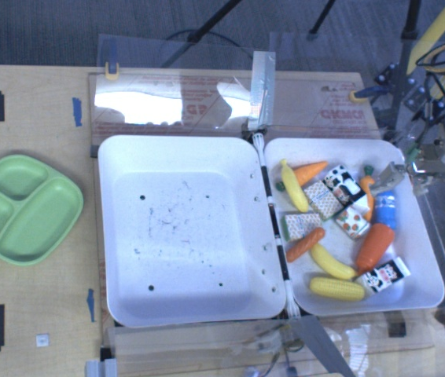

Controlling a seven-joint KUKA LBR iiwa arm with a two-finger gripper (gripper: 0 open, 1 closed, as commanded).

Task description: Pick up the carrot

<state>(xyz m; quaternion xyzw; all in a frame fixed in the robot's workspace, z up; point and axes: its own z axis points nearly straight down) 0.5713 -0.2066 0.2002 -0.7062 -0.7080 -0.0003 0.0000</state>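
We are seeing the gripper (402, 171) hanging at the upper right corner of the right bin (431, 285), just over its rim, with the arm's cabling behind it. It is small and blurred against the clutter, and we cannot tell whether it is released, clenched or grasping anything.

Just beside it, inside the bin, a blue bottle (385, 210) is lying next to a cow-patterned carton (340, 183). Below the bottle, a thick orange carrot (374, 246) is lying tilted, its lower end touching a second cow-patterned carton (385, 273). We are finding two slimmer carrot-like pieces further left: one (310, 171) near the bin's top edge, beside a yellow banana (293, 188), and one (305, 244) close to the divider between the bins. A second banana (332, 261) and a corn cob (336, 289) are lying near the front wall.

The left bin (128, 155) is sitting touching the right one, and a green divided plate (26, 208) is resting well apart on the bench's left side.
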